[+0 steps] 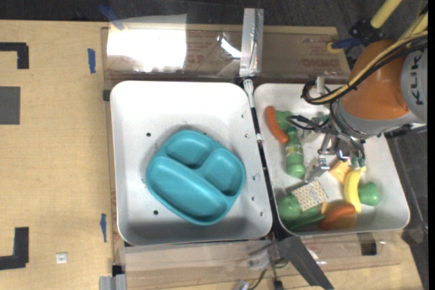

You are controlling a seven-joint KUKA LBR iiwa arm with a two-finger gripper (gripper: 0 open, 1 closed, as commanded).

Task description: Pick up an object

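Reaching down, arm (380, 88) lowers pincer (338, 158) into right bin (394, 214).

Wooden bench (47, 146), two white bins (129, 146) (side by side)

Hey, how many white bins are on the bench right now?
2. The left bin holds a teal divided plate; the right bin holds a pile of toy food, with the gripper reaching into it.
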